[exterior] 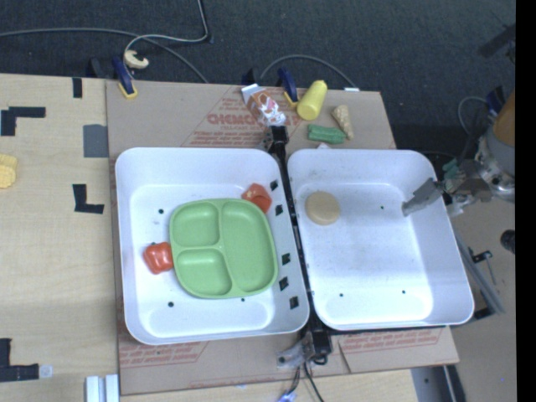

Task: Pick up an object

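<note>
Camera view: two white bins sit side by side on the desk, and the robot's hand (423, 198) is at the right bin's (377, 308) right edge.

One grey finger (419, 198) pokes over the rim with nothing in it; whether the hand is open or closed cannot be told. A round tan thing (322, 208) lies on the right bin's floor near the wall between the bins, well apart from the hand. The left bin (142, 308) holds a green tray (224, 247) with a red thing (158, 258) touching its left side and another red thing (258, 197) at its top right corner.
</note>
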Controlling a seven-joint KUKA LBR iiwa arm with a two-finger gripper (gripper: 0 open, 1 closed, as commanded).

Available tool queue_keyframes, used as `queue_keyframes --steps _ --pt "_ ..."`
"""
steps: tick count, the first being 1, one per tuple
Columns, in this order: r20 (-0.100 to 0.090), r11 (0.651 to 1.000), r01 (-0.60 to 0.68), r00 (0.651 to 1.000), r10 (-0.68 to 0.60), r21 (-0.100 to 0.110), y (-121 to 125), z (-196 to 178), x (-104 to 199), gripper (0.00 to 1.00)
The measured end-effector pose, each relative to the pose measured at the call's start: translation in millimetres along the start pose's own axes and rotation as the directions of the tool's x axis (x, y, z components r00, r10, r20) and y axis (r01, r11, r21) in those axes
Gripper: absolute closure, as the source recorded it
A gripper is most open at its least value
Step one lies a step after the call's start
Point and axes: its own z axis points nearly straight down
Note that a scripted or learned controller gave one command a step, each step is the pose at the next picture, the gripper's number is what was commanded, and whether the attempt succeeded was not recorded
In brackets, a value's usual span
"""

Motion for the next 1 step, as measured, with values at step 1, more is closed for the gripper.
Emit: queue_keyframes --steps 1 --pt "-0.002 1.0 0.002 1.0 -0.002 0.002 68.0 84.0 92.3 0.0"
